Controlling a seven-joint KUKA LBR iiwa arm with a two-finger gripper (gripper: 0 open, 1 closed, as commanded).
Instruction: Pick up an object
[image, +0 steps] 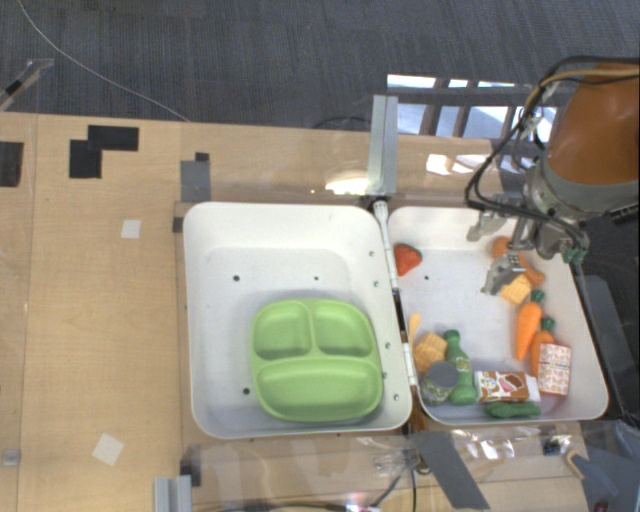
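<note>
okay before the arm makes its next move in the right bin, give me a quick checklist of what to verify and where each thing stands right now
1. Gripper is over the right bin, where the objects are: ok.
2. A target sits close to the gripper: the yellow block lies just beside its tip: ok.
3. An object is seen between the fingers: cannot tell, the wrist blocks the view.
4. Target free of neighbours: not ok, the carrot and an orange piece lie close by.
5. Green tray lies flat in the left bin, away from the arm: ok.
</note>
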